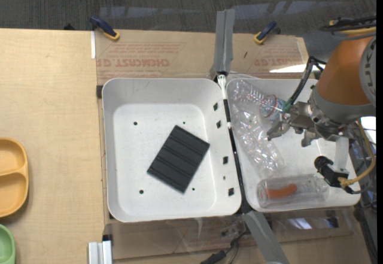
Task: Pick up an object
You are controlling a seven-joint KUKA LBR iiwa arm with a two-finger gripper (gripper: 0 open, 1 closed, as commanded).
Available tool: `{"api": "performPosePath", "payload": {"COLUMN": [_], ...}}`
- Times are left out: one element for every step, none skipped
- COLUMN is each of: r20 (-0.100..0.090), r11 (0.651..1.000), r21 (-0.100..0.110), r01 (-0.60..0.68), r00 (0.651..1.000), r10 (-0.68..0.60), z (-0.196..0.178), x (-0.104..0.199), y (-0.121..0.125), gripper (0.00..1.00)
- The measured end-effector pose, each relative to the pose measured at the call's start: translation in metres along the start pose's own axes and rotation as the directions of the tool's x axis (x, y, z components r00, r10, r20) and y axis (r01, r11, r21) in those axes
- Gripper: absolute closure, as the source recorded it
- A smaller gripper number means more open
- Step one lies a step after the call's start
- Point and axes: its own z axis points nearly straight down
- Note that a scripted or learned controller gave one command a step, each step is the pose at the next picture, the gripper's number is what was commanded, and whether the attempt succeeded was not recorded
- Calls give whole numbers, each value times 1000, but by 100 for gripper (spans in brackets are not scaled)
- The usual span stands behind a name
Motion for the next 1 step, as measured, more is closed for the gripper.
{"api": "performPosePath", "payload": {"r20": [0], "r11": [1000], "r21": [5], "r01": [12], "r00": [1000], "r10": [-12], "z": [66], "x": [-16], "y": [97], "gripper": [0]}}
